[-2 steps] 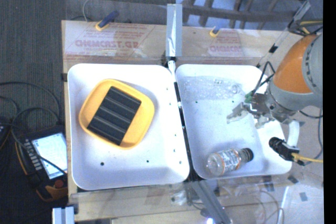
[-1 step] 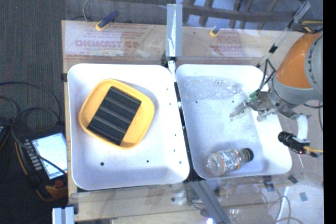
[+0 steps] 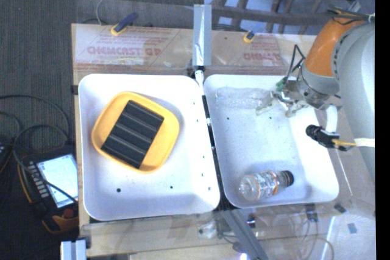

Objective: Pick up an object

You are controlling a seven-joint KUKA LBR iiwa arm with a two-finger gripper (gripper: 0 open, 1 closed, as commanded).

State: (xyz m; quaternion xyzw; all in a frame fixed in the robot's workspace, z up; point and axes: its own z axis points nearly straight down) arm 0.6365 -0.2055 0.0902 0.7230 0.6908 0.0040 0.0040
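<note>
Claw: 1, pale metal, 2 thin fingers, at the upper right of the right bin. Fingers appear splayed apart; nothing visible between them. Tips sit low over the bin floor near its back wall; whether they touch it cannot be told.

Arm: 1, smooth grey casing, rounded orange band above the wrist, entering from the right. Thin dark cables run along the wrist.

Right bin: 1, shallow white tray, rounded corners, matte speckled floor with a few small dark holes.

Bottle: 1, clear plastic, crinkled, dark cap, lying on its side near the front wall of the right bin, cap pointing right. Well apart from the claw.

Left bin: 1, same white tray, just beside the right bin, rims meeting along the middle.

Dish: 1, yellow, rounded-square, glossy, tilted diagonally in the upper half of the left bin.

Pad: 1, black, rectangular, ribbed into 3 bands, lying inside the dish.

Bench: 1, light wooden board with faded red lettering behind the bins; 2 small yellow clamps on its far edge.

Floor: dark carpet; 1 device with a lit screen at left.
</note>
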